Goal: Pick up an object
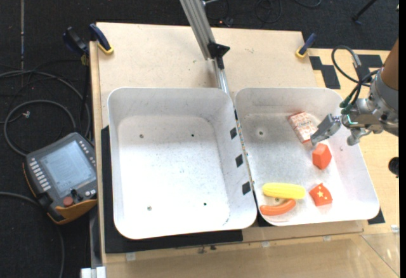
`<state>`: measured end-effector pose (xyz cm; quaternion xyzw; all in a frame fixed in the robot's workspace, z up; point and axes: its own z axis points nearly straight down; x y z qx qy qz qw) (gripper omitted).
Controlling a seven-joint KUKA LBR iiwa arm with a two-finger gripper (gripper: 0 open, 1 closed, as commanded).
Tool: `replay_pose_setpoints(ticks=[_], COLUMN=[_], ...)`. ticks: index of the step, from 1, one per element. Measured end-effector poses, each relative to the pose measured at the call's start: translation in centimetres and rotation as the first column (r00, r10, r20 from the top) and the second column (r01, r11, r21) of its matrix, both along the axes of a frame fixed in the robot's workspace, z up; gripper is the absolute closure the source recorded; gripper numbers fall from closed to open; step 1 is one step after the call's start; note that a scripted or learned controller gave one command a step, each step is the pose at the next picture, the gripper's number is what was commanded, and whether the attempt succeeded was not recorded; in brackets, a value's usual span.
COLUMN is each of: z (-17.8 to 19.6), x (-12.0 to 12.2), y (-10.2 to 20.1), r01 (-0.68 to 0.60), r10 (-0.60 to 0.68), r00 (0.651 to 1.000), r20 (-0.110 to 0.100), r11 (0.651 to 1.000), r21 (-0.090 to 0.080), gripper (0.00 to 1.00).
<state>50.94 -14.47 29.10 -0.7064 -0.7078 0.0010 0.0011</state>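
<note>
The right bin (355,172) holds several small objects. A pink-and-white packet (302,124) lies near its back. An orange block (321,157) stands just in front of it. A yellow banana-like piece (283,191) and an orange sausage-like piece (278,208) lie at the front, with a red block (321,195) beside them. My gripper (339,133) hangs over the bin's right side, above and slightly behind the orange block. It is open, one finger (324,130) next to the packet, and nothing sits between the fingers.
The left bin (120,143) sits beside the right one. A slanted metal pole (193,7) rises from the back of the bench between the bins. A teach pendant (60,172) lies on the floor at left.
</note>
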Motion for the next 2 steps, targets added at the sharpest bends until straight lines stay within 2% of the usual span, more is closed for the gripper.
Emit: replay_pose_setpoints(ticks=[1, 2], z=[0.2, -4.4], x=[0.1, 0.4], y=[0.0, -0.4], r01=[0.001, 0.003], r10=[-0.001, -0.003], r00=[1.000, 1.000], r20=[0.003, -0.002], r11=[1.000, 1.000], r21=[-0.001, 0.000], gripper=[0.00, 0.00])
